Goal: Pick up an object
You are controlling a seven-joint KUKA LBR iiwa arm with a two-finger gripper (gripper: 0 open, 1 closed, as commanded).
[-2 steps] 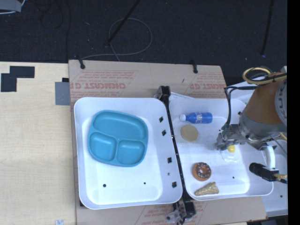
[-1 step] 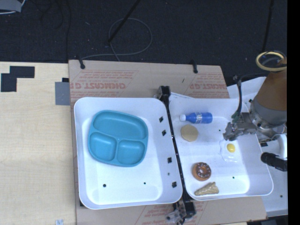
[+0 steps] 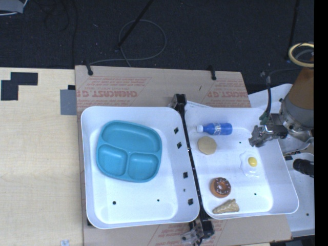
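- Grey two-finger gripper (image 3: 258, 138) at right bin's (image 3: 287, 188) right rim, upper part; can't tell its state, nothing seen held.
- Right bin: blue plastic bottle w/ white label (image 3: 216, 129) lying at top, round beige cookie (image 3: 207, 145) just below it, white fried egg toy w/ yellow yolk (image 3: 250, 163) nr gripper, brown sprinkled donut (image 3: 220, 187), tan cone-shaped wedge (image 3: 226, 206) at bottom.
- Left bin (image 3: 97, 199): teal 3-compartment plastic tray (image 3: 129, 150).
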